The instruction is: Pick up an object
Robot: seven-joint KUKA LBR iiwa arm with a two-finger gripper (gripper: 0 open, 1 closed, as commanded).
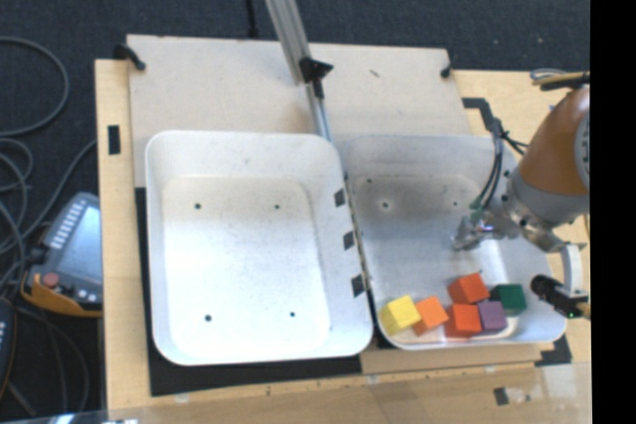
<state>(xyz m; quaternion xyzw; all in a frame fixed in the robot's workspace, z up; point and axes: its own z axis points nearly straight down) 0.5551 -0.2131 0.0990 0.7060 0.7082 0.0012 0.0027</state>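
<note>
Camera view: arm (555, 159) cut off at right edge; gripper (470, 235) small and blurred, jaw state can't tell. Gripper hangs low in right bin (417, 164), above blocks: yellow block (401, 313), orange block (430, 313), red block (469, 290), purple block (492, 315), green block (511, 297) at near wall.

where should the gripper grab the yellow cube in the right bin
Take the yellow cube from above, fingers across its near and far faces. It ends the row, so its left face is open, but the orange cube presses against its right, and the white bin's wall curves close by. The gripper sits farther back.
</note>
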